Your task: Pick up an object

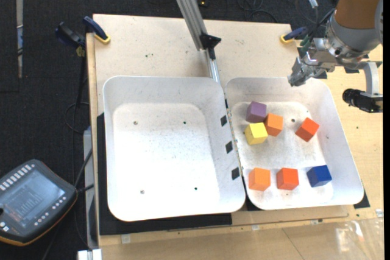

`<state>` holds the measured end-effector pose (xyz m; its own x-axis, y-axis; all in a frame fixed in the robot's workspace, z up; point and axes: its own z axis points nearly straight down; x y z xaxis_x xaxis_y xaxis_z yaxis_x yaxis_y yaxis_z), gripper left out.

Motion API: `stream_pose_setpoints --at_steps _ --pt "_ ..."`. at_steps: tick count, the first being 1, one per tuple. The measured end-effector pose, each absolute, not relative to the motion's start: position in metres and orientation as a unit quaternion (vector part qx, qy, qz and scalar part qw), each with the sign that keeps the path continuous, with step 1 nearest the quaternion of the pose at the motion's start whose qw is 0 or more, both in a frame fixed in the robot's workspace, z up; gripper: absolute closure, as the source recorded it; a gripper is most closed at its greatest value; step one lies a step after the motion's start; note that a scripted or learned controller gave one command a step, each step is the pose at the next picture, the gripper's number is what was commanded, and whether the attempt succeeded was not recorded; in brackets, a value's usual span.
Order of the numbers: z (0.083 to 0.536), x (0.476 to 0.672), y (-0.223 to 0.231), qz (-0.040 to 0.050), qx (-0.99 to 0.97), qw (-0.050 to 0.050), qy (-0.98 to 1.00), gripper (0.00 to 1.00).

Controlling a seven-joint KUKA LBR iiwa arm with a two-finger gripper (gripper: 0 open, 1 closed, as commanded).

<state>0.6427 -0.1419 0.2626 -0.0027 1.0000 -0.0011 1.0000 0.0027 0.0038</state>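
Seven blocks sit in the right bin, none picked yet, arm up at the bin's far edge.
Left to right: left bin [122, 94] has nothing to grab in it; right bin [341, 131] holds all the candidates. Purple block [256, 111], yellow block [256, 133] and a small orange block [274, 124] are bunched touching near the far middle; a red-orange block [307, 129] lies apart to their right. Near row: orange block [259, 179], red-orange block [287, 178], blue block [319, 175], spaced apart. Gripper [300, 77] hangs over the far rim, well apart from every block, nothing visible between its fingers; how far open it is I can't tell, too small and dark. Judgement: task barely begun, with target choice, descent, grasp and lift all left.
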Motion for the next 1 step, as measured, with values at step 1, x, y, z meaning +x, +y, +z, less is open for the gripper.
stream_pose_setpoints --at_steps 1 --pt "0.2678 0.6461 -0.0872 0.0011 0.704 0.000 0.710 1.00"
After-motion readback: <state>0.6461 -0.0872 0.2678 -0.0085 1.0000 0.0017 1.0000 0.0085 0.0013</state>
